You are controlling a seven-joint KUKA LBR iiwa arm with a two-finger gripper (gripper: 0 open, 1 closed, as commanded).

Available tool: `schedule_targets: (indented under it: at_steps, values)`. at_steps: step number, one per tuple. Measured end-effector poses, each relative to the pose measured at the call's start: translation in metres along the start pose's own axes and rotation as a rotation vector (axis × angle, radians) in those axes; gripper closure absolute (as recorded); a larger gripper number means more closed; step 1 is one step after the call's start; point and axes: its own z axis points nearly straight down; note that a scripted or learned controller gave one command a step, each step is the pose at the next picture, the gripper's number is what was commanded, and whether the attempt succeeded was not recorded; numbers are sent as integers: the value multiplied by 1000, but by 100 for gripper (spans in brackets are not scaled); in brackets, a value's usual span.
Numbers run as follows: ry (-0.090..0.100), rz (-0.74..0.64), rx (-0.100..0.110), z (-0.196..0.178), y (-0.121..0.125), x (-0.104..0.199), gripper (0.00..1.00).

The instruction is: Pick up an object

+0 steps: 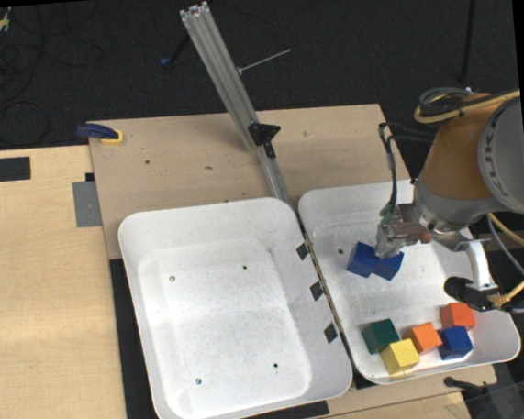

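No legible text, labels, brand marks or numerals appear anywhere — neither on the two white bins [210, 220], the coloured blocks [422, 336], nor the tabletop [38, 272].

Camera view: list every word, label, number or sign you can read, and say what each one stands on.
None can be read.
The blocks in the right bin show plain faces: blue block at the gripper, green block, yellow block, orange block, red block and a second blue block.
The left bin and the arm bear no marking that can be made out.
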Motion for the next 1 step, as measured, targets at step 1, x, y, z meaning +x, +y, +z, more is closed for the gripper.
schedule_targets:
  at_steps: [1]
  values:
    - [8,-10,35,-43,-1,-4,100]
